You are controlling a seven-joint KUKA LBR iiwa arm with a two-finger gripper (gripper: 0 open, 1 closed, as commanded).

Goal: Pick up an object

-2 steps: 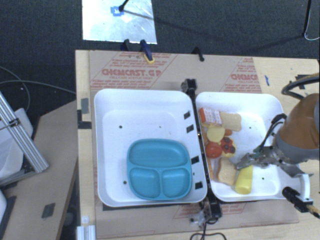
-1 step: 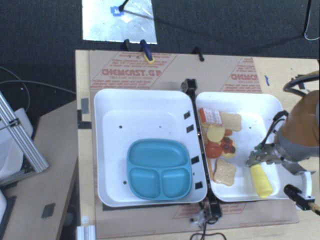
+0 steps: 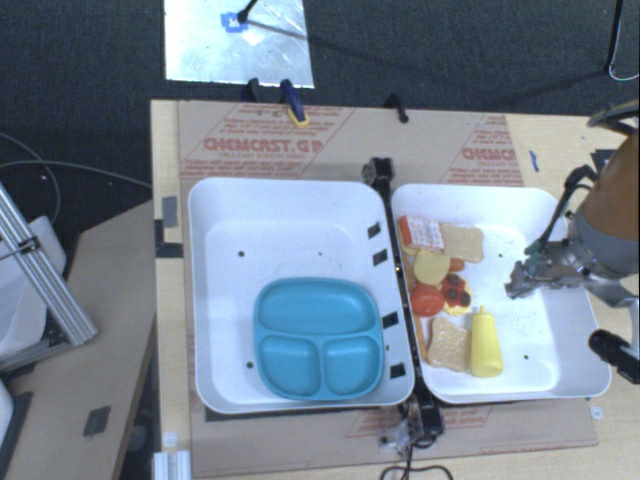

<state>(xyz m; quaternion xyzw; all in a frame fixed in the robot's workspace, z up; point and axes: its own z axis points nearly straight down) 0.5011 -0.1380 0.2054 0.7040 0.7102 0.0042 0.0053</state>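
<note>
Mustard bottle (image 3: 486,343) lies lengthwise, cap pointing toward bin's (image 3: 540,208) far wall.

Overhead slanted view onto both bins (image 3: 300,193)

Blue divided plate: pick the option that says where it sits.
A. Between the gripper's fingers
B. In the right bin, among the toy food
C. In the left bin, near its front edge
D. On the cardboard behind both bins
C. The blue divided plate lies flat on the floor of the left bin, toward its near edge, while the toy food sits in the right bin.
</note>
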